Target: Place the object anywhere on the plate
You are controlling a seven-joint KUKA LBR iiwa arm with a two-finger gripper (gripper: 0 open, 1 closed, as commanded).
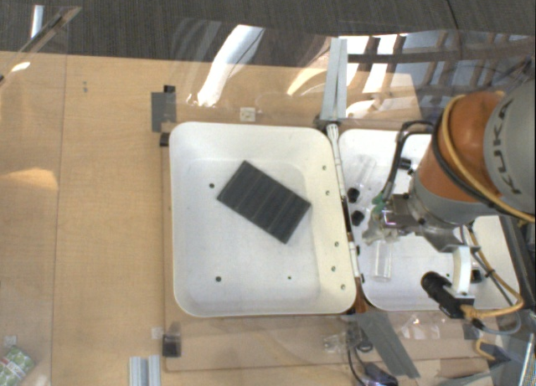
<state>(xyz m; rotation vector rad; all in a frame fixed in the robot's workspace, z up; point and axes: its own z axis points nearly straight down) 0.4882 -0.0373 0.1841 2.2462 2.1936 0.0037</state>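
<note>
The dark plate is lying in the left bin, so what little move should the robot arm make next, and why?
Probably a short sideways move toward the left bin. The dark ribbed plate lies tilted in the middle of that bin, while the gripper hangs over the right bin, just past the divider. Something clear seems to sit under the gripper, but whether it is gripped is hard to tell, so check that first.

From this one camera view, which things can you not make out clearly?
- Gripper: open or shut cannot be told; the grey and orange arm covers it from above.
- Small clear object below the gripper, in the right white bin: too small and pale to identify, and whether it is gripped cannot be told.
- Right white bin: the arm hides much of its floor.
- Dark ribbed rectangular plate in the left white bin: its material is unclear.
</note>
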